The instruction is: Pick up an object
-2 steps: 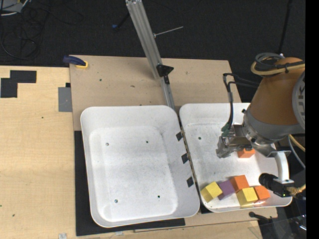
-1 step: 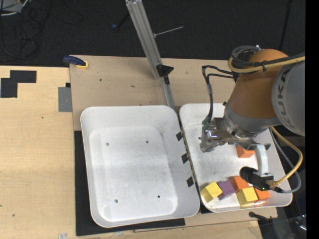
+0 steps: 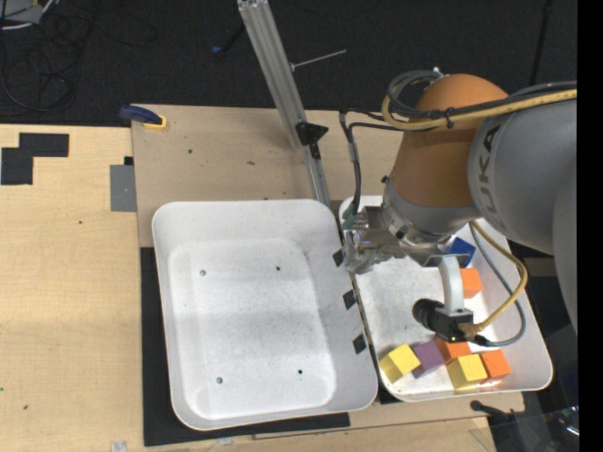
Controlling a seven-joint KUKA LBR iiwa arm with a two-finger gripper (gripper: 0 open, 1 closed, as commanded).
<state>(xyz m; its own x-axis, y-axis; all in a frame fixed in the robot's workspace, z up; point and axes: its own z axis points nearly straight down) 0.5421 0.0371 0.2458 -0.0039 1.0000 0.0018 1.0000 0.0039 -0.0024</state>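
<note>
left bin point(image 3: 188, 224): white and shallow, takes up the left half of the bench, floor speckled grey
metal rail point(image 3: 278, 73): slants down from the top to the gap between the 2 bins
gripper point(image 3: 358, 243): sits low at the back-left edge of the right bin, just by the wall shared with the left bin; honestly can't tell if it's spread or pressed together, the wrist hides it, and I see nothing in it
right bin point(image 3: 391, 295): all the blocks are in here
near yellow block point(image 3: 400, 361): front of the bin, well apart from the gripper
purple block point(image 3: 431, 354): touching that yellow one on its right
far yellow block point(image 3: 466, 372): front edge, beside the purple
front orange block point(image 3: 495, 363): front-right corner, touching the far yellow
back orange block point(image 3: 471, 281): right of the gripper, under the arm
blue block point(image 3: 462, 250): behind it, half hidden
</note>
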